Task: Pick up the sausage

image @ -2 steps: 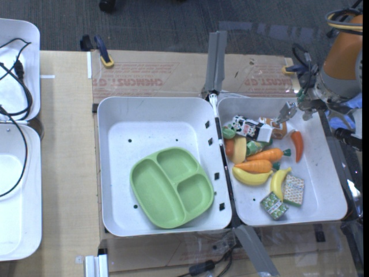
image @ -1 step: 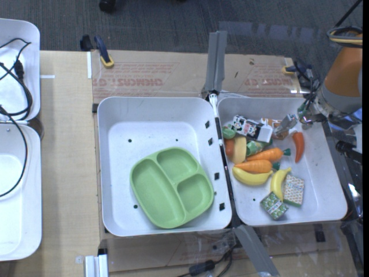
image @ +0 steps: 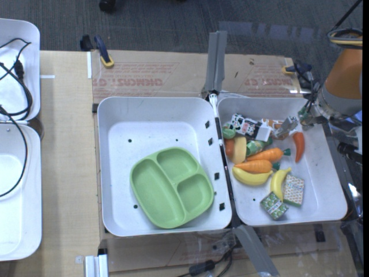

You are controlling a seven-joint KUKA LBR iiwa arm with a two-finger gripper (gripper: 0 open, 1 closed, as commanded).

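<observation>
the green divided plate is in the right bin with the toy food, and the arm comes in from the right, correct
Not quite. The camera view shows the green divided plate lying in the left bin, apart from the toy food, which is piled in the right bin. The arm does come in from the right.

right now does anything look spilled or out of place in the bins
Nothing spilled or damaged. The toy food lies heaped in the right bin, and the green tray sits askew in the left bin.
</observation>
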